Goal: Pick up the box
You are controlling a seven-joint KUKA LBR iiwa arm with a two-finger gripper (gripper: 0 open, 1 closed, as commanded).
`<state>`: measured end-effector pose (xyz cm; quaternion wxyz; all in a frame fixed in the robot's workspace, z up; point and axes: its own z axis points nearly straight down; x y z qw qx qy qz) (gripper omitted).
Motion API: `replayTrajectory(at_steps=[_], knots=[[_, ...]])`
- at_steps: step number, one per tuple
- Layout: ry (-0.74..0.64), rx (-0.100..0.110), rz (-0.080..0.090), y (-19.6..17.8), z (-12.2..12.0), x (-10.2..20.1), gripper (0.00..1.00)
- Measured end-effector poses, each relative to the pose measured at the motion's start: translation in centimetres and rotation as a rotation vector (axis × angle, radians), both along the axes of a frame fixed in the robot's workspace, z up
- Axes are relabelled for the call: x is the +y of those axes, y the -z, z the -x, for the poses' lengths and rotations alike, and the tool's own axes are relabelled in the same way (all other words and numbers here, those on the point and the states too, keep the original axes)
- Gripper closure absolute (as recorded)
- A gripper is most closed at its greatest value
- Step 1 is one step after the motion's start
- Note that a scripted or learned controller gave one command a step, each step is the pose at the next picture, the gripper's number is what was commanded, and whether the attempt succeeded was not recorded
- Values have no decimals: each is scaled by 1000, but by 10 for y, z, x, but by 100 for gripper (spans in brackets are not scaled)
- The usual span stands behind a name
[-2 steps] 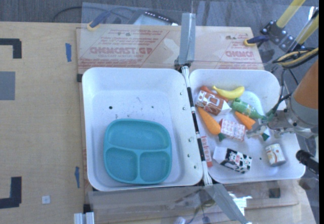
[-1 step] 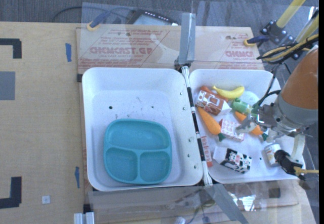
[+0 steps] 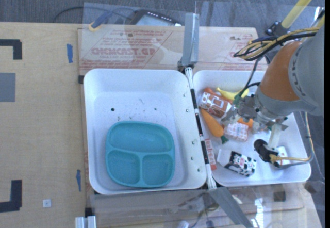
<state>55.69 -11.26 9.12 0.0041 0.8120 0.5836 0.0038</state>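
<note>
Jaws: hidden under the wrist housing, so how far apart they stand cannot be told, and nothing is seen held between them. The gripper [image 3: 240,118] hangs low over the middle of the right bin [image 3: 303,166], carried by the grey arm [image 3: 304,75], whose orange band sits just above the wrist; the arm enters from the right edge of the view.

Box [image 3: 215,102]: a small orange-and-white carton lying tilted in the upper left part of the right bin, near the wall shared with the left bin. It is just to the left of the gripper, and whether the two touch cannot be told.

Other contents of the right bin: a yellow banana [image 3: 227,92] just behind the box; an orange carrot [image 3: 212,124] lying at a slant just in front of the box; a pale, pink-speckled packet [image 3: 237,130] directly under the gripper, beside the carrot's tip; a black-and-white toy [image 3: 242,164] near the front wall, apart from the others.

Left bin [image 3: 94,93]: holds a teal divided plate [image 3: 139,156] with three compartments, lying flat in the front half.

Both bins stand side by side, touching, on the wooden bench [image 3: 41,118]. A clear sheet with red lettering [image 3: 124,50] lies behind them.
</note>
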Motion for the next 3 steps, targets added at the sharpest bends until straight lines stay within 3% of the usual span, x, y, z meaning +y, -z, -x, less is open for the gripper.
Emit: replayTrajectory(at_steps=[1,2,3], knots=[[-1,-9,4,-13,-3,-1,100],[-2,-11,4,-22,-3,-1,100],[76,10,-2,-73,-59,-39,100]])
